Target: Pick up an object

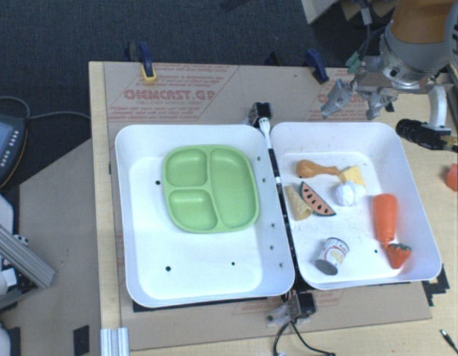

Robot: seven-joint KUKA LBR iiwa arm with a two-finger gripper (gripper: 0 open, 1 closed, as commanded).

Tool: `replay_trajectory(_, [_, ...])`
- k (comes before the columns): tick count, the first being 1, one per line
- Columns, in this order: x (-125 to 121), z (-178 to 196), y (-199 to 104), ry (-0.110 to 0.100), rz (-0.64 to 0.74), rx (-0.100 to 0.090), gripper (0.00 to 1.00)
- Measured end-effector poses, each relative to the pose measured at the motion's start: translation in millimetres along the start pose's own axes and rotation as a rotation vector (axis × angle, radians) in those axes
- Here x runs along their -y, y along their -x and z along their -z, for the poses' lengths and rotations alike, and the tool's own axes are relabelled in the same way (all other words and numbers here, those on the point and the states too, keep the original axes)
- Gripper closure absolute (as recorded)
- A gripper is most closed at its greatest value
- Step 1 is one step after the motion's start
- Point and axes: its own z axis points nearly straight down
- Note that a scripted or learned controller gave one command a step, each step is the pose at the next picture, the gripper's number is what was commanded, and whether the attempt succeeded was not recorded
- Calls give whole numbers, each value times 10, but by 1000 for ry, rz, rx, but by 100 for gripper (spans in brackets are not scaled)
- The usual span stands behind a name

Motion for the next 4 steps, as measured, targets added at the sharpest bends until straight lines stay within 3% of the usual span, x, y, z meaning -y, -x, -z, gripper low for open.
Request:
replay_trajectory(3, [56, -1793, -12, -6, -1, 0, 0])
replay_trajectory(4, [35, -1643, -10, 2, -1, 1, 100])
